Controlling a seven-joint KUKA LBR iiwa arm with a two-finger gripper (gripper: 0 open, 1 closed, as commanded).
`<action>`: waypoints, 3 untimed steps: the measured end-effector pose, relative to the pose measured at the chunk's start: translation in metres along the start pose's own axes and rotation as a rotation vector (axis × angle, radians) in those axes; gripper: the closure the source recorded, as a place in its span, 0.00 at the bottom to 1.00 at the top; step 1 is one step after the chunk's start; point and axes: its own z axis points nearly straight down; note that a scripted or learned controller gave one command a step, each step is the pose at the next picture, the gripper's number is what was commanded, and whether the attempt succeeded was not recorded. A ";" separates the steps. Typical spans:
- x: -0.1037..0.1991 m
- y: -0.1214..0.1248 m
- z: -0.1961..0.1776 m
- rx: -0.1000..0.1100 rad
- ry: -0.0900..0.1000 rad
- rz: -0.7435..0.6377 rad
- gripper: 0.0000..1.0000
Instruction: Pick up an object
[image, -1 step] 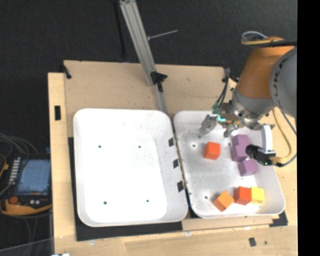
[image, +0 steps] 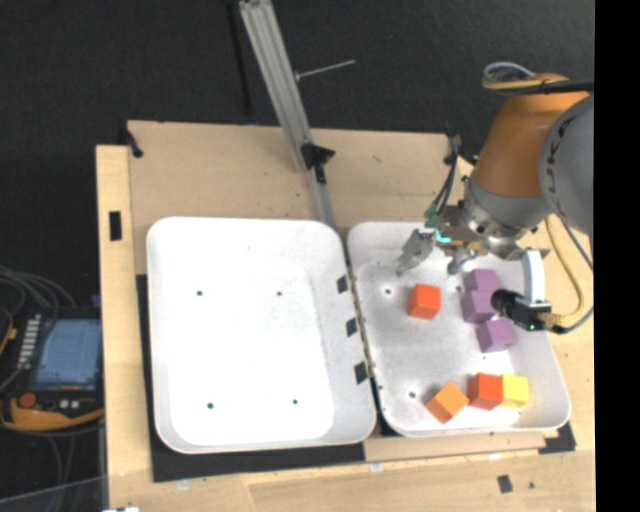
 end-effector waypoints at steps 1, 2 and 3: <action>-0.008 0.002 0.058 0.004 -0.004 0.005 0.00; -0.010 0.004 0.085 -0.005 -0.006 0.004 0.00; -0.010 0.003 0.078 -0.003 -0.003 0.008 1.00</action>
